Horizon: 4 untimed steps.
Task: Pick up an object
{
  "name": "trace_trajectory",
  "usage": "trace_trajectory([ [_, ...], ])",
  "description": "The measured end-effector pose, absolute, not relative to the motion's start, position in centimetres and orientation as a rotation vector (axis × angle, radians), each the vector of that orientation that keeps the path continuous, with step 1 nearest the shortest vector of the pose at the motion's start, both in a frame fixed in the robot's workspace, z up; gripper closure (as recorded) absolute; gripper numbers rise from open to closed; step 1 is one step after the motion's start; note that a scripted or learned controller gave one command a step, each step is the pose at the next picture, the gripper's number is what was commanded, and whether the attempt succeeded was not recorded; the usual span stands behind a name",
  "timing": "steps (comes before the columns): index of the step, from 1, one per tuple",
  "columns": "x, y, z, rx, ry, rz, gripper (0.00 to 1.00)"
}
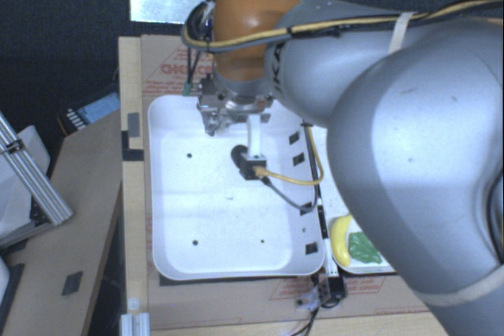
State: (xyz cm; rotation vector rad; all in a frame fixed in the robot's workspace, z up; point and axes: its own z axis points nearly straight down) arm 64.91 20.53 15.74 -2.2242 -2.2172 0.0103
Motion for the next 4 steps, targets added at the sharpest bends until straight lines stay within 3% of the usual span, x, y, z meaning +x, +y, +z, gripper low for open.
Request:
trace_trajectory([
  [1,66.9,23.6,11.9,-2.215,-2.227,-0.004,1.00],
  [2,66.9,16.9,8.3,-2.226,-2.217,0.004,1.00],
  [3,67.0,24.0,20.9,-2.214,-2.235,-0.023,1.00],
  [4,66.9,23.5,20.1,-2.220,-2.224,-0.004,1.00],
])
